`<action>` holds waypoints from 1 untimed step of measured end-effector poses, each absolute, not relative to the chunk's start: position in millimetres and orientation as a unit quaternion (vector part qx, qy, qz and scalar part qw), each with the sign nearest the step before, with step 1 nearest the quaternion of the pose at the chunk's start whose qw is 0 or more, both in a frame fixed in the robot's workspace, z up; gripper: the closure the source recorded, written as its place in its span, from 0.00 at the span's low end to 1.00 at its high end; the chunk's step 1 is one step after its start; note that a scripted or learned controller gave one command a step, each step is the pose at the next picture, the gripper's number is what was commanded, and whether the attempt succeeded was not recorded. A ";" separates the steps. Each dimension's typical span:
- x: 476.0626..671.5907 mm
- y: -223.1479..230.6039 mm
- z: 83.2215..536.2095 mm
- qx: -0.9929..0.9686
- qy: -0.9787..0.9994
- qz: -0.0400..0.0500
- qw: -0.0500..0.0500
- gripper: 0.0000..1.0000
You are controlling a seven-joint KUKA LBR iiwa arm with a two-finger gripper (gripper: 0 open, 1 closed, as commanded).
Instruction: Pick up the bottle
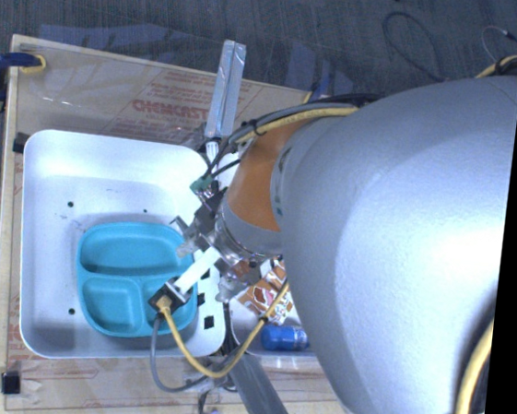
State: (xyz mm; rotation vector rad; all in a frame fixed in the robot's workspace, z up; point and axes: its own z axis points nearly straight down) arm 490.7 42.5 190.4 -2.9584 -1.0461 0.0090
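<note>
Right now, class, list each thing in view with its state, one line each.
tray: flat in the left-hand bin, open side up.
bottle: lying on its side, partly hidden by the arm.
packet: lying flat, mostly hidden by the arm.

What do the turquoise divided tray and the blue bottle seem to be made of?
Turquoise divided tray: probably moulded plastic, smooth and slightly glossy, going by its even colour and rounded compartment ridges. Blue bottle: likely plastic with a glossy skin, judging by the pale highlight on its side. The arm hides most of it, so this is uncertain.
</note>
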 end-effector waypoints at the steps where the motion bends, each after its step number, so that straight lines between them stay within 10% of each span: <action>1: 494.0 109.8 138.2 -0.995 -0.104 0.003 0.000 0.00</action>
